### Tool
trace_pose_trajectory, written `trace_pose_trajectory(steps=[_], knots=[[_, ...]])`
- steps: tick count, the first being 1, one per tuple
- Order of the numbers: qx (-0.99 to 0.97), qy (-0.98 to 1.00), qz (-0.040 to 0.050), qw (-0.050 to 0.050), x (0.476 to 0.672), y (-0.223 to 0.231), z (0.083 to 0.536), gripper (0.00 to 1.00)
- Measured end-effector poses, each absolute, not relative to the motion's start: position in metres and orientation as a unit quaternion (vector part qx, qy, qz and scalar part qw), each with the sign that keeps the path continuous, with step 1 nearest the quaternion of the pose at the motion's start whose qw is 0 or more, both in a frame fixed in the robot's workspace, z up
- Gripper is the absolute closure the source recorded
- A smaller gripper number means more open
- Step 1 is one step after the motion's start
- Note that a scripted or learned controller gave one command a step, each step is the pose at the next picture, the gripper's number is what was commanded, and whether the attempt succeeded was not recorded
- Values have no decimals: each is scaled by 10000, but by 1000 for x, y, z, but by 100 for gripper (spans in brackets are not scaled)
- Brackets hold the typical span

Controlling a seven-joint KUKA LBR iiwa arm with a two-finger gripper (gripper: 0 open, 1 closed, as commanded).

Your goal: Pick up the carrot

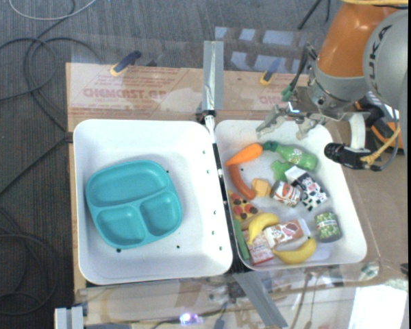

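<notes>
The carrot (pixel 247 153) is orange with a green top and lies tilted near the far left corner of the right bin (pixel 353 214). My gripper (pixel 288 125) hangs over that bin's far edge, up and to the right of the carrot and apart from it. Its two fingers (pixel 268 123) are spread open with nothing between them.
The right bin also holds a green bottle (pixel 294 157), a sausage (pixel 240 182), two bananas (pixel 294 251), small cartons (pixel 285 232) and several other toy foods. A teal divided plate (pixel 133 202) sits in the left bin (pixel 103 132). A metal bar (pixel 210 81) runs back between the bins.
</notes>
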State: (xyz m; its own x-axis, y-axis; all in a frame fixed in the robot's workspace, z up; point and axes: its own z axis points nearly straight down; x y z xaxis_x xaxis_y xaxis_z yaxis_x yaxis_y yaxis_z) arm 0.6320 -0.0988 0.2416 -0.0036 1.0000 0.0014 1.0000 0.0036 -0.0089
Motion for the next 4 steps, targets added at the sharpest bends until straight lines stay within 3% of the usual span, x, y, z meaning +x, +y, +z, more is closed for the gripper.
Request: trace_pose_trajectory(steps=[1,2,3,4], knots=[[-6579,-7531,25,44,612,-109,122,0],[-6513,-7589,-18,-17,649,-99,88,0],[-6517,-7584,-13,22,647,-98,93,100],[-6623,-7492,25,20,653,-69,229,100]])
